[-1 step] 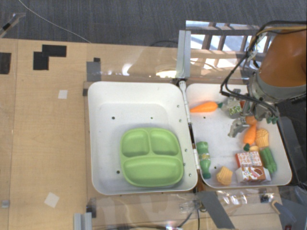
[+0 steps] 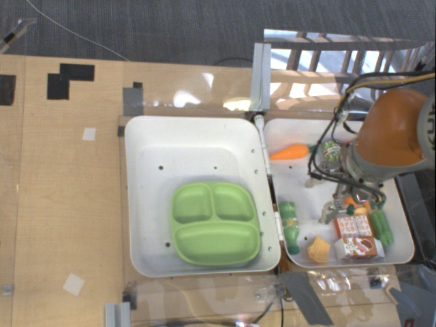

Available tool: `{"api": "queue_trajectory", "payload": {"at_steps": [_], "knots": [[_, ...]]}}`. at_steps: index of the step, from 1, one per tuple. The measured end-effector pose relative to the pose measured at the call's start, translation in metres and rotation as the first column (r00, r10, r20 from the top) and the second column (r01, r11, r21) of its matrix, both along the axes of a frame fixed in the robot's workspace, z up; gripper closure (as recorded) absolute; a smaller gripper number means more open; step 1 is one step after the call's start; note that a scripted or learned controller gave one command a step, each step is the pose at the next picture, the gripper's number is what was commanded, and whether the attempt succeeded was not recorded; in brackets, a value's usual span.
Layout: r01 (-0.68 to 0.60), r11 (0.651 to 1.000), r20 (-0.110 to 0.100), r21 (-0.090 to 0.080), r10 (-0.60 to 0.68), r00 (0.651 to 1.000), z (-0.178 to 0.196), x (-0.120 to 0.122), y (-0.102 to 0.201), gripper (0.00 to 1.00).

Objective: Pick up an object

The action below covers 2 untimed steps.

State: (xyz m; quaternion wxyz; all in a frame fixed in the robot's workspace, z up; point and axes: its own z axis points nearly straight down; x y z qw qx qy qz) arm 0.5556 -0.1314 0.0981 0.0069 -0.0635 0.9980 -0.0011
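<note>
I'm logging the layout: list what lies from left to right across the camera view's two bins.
Green divided plate → green bottle → orange carrot and yellow piece, roughly level → tool → red and white carton → green vegetable.

The arm's orange band (image 2: 390,129) and wrist cover part of the right bin (image 2: 300,179), hiding its far right wall and whatever lies beneath. The gripper (image 2: 338,208) is too small and cluttered to read. A small orange item (image 2: 352,201) beside it is mostly hidden, and the red-and-white carton's (image 2: 357,237) print is illegible.
</note>
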Motion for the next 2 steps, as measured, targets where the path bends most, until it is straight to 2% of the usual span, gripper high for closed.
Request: {"api": "queue_trajectory", "payload": {"at_steps": [1, 2], "knots": [[0.124, 0.992, -0.016, 0.001, -0.123, 0.992, -0.009, 0.083, 0.005, 0.00], [0.076, 0.997, 0.000, 0.001, -0.076, 0.997, -0.008, 0.041, 0.011, 0.00]]}}
